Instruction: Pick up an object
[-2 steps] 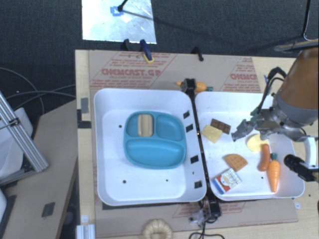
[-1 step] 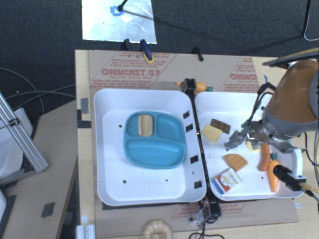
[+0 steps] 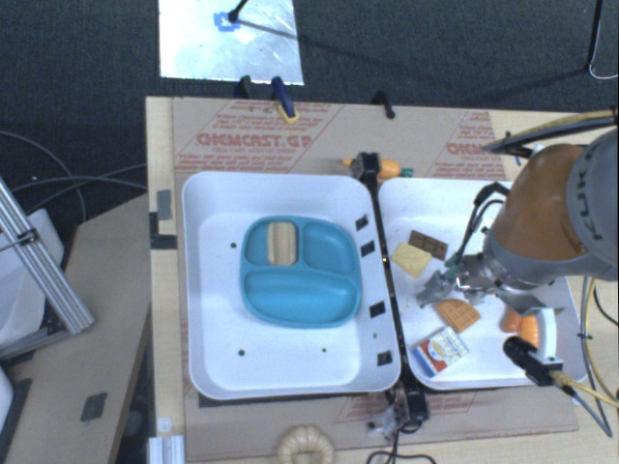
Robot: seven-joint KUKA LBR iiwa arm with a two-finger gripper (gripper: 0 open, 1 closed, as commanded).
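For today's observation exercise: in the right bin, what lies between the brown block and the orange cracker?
In the camera view, the pale yellow block and the gripper lie between the brown block and the orange cracker.

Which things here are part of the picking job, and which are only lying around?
Part of the job:
gripper
tan cracker
pale yellow block
brown block
small packet
orange piece

Lying about:
blue divided plate with a tan block
rope ring

Left bin [image 3: 208,259]: white. Divided plate [image 3: 300,283]: light blue, holding tan block [image 3: 280,243]. Right bin [image 3: 426,196]: white; brown block [image 3: 427,245], pale yellow block [image 3: 410,259], orange cracker [image 3: 456,314], red-white-blue packet [image 3: 440,348].
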